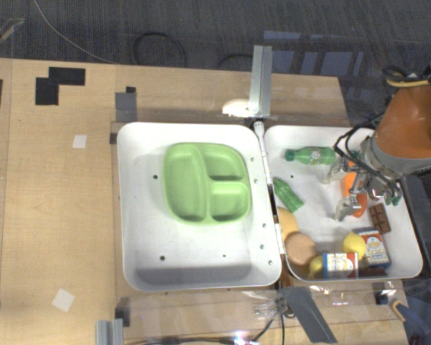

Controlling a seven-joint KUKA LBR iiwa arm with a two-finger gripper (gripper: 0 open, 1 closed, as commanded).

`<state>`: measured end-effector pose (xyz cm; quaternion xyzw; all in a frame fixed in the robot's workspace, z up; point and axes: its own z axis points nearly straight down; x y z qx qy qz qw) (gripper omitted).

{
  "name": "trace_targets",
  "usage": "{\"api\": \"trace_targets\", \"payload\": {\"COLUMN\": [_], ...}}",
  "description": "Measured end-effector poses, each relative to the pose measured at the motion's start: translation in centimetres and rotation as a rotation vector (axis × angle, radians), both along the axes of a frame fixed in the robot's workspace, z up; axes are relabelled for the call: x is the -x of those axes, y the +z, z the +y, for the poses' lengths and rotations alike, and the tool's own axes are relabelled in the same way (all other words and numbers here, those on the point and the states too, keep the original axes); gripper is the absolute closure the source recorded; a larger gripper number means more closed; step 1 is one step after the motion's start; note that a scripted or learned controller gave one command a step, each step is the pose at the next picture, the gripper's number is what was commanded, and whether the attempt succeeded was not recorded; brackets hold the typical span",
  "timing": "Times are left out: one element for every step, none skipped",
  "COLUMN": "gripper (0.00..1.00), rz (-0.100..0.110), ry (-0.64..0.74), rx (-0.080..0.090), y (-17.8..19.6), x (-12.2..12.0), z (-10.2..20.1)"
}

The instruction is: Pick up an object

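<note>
Two shallow white bins are seen side by side on the desk (50,214). The left bin (140,264) is occupied by a green divided tray (205,182), lying flat near its middle. The right bin (309,189) carries several small items. A green bottle (310,154) is found lying on its side at the far end. A green packet (287,195) is set near the left wall, tilted. A brown round object (300,248) is located at the near left corner, with a yellowish piece (288,223) just beyond it. A can with a blue label (339,264) lies on its side along the near wall, a yellow lemon-like item (355,244) just behind it and a small carton (376,249) beside that on the right. A dark brown bar (378,217) is seen near the right wall. The arm is observed entering from the right, its orange band (413,124) above the right bin. The hand (350,208) is lowered into the right bin, between the bottle and the lemon-like item; an orange item (351,183) shows just beside it. Whether the hand is open or closed cannot be told, and no object is confirmed as gripped.
</note>
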<state>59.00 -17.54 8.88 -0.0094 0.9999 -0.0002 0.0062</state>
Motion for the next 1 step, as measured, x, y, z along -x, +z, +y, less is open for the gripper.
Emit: {"api": "trace_targets", "payload": {"gripper": [1.00], "rz": [-0.011], "ry": [0.006], "rx": [0.002], "y": [1.37], "x": [-0.44], "z": [0.11]}}
